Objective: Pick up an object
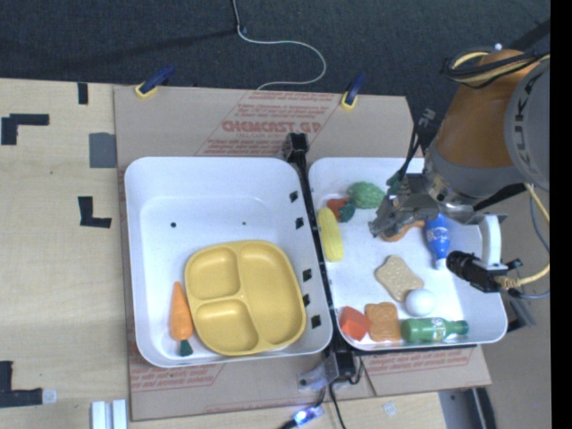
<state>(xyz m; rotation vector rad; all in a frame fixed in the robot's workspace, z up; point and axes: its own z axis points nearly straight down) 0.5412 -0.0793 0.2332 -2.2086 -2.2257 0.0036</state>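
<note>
My gripper (391, 222) hangs over the upper middle of the right bin (487, 333), just right of a green leafy vegetable (365, 194) and above a tan cracker (398, 277). An orange piece (413, 228) pokes out from under the gripper. A blue bottle (438, 239) lies to its right. A yellow corn cob (331, 233) and a red piece (338, 208) sit along the bin's left wall. Along the front lie a red piece (354, 323), an orange bread slice (382, 320), a white egg (419, 303) and a green bottle (432, 330).
The left bin (147, 186) holds a yellow divided plate (243, 295) and an orange carrot (180, 315) by its left front wall. A black divider clip (296, 146) sits between the bins. The arm's body and cables crowd the right bin's right side.
</note>
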